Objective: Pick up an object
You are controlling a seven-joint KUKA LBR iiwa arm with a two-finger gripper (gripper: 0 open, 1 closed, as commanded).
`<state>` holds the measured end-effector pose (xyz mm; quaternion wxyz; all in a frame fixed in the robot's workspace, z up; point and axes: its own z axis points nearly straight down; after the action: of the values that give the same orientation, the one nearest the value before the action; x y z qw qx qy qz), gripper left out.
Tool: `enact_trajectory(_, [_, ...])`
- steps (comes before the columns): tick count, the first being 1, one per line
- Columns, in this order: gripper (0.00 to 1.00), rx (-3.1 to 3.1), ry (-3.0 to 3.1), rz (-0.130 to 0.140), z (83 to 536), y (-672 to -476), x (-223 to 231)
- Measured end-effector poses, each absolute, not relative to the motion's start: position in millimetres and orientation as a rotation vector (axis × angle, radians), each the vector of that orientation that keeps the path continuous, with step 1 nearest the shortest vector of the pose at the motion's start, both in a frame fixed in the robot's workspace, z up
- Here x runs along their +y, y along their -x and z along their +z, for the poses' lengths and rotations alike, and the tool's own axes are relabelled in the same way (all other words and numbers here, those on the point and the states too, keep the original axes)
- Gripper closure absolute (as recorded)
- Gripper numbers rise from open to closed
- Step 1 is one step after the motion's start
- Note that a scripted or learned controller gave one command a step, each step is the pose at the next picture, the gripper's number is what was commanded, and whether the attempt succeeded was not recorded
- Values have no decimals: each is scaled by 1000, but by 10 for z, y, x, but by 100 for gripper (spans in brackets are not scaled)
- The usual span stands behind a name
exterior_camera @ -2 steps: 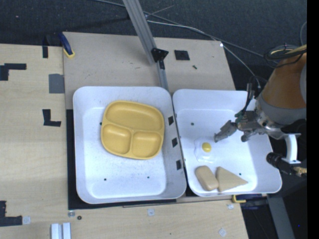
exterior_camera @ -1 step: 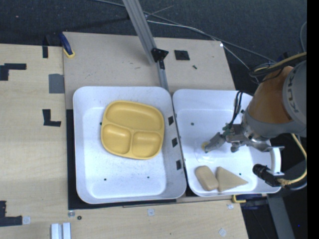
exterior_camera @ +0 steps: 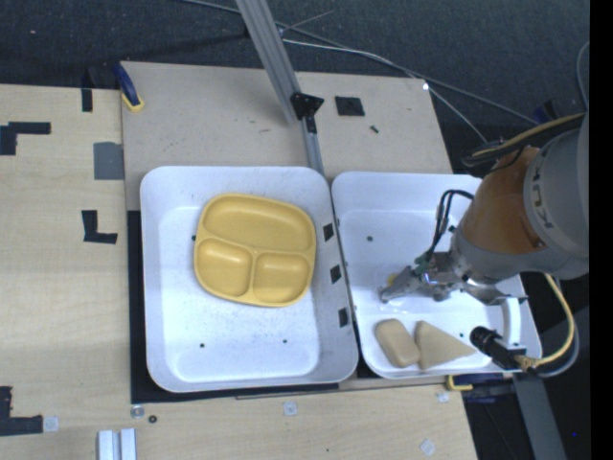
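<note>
Two tan objects lie at the front of the right bin [exterior_camera: 383, 195]: a rounded lump [exterior_camera: 396, 342] and beside it a wedge-shaped piece [exterior_camera: 442, 344]. My gripper [exterior_camera: 400, 286] reaches in from the right, low over the middle of that bin, just above and behind the rounded lump. Nothing shows between its fingers. The grey arm with its orange band [exterior_camera: 503, 209] covers the right side of the bin.
The left bin [exterior_camera: 172, 257] holds a yellow divided plate [exterior_camera: 256, 249] near its back middle. A metal pole [exterior_camera: 278, 56] slants down to the gap between the bins. Cables run across the dark floor at the back right.
</note>
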<state>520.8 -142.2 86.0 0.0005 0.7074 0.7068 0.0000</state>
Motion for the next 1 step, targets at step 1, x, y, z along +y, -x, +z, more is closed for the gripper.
enact_trajectory(1, [100,2218,-2215,8,1000,-5233,-1416])
